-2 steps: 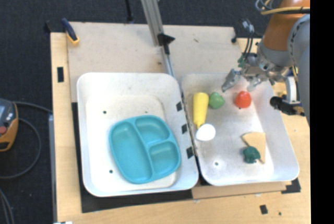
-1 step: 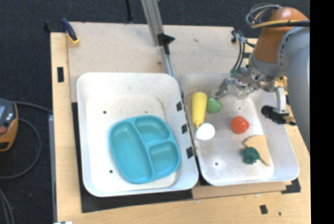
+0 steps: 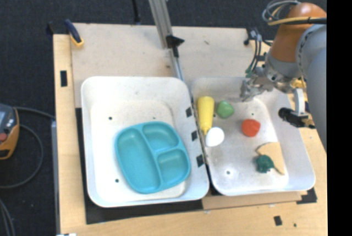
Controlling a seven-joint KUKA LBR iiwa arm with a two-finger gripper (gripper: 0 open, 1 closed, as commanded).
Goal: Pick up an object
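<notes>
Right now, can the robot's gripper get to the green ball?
Probably yes. The gripper hangs over the right bin, just right of the green ball. The ball lies in the open, with the yellow thing close on its left.

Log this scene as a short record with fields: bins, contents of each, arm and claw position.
left bin: holds a blue divided tray
right bin: holds a yellow banana, green ball, white ball, red ball, dark green toy and tan wedge
toy and wedge: touching, near the front right corner
arm: reaches in from the right
claw: over the back of the right bin, beside the green ball, nothing seen between its fingers
</notes>
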